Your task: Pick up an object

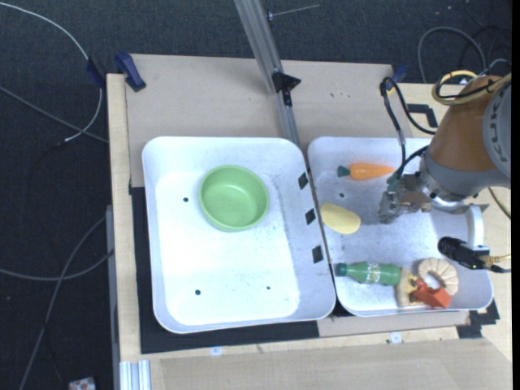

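Note:
In the right bin (357,299) lie an orange carrot (367,171) near the back, a yellow lemon-shaped piece (340,218) by the left wall, a green bottle (370,274) at the front, and a cream ring with red and orange parts (429,283) at the front right. My gripper (393,208) hangs low over the middle of this bin, to the right of the yellow piece and below the carrot. Nothing shows between its fingers. The left bin (171,299) holds a green bowl (234,197).
A metal pole (262,39) slants down from the top to the gap between the bins. Black cables (398,128) run along the arm's wrist. The wooden bench (203,96) surrounds both bins, with dark carpet beyond it.

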Controlling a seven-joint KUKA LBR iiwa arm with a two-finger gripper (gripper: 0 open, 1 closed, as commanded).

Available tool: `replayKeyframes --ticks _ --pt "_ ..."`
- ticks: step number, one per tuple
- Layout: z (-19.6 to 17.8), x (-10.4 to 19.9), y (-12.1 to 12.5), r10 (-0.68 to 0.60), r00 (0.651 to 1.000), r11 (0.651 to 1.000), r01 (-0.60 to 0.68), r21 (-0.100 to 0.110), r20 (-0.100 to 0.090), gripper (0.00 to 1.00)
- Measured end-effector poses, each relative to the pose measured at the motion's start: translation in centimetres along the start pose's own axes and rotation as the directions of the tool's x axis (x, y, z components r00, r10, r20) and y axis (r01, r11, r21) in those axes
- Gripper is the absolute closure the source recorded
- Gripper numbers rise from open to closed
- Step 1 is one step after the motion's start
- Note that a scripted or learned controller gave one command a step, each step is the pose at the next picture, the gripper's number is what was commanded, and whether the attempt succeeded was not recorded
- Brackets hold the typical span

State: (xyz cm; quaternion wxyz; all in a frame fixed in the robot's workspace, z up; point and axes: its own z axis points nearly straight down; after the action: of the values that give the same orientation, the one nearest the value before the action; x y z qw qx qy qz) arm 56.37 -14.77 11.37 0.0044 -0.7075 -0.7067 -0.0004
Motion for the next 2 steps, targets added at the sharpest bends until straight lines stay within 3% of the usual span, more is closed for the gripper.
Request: replayKeyframes --ticks 1,2 --pt "-5.2 -0.6 0.9 -0.002 1.0 1.0 0.002 -0.013 0.008 1.0" --pt "-11.6 -0.3 1.7 -0.003 1.0 1.0 0.003 -0.013 0.006 1.0"
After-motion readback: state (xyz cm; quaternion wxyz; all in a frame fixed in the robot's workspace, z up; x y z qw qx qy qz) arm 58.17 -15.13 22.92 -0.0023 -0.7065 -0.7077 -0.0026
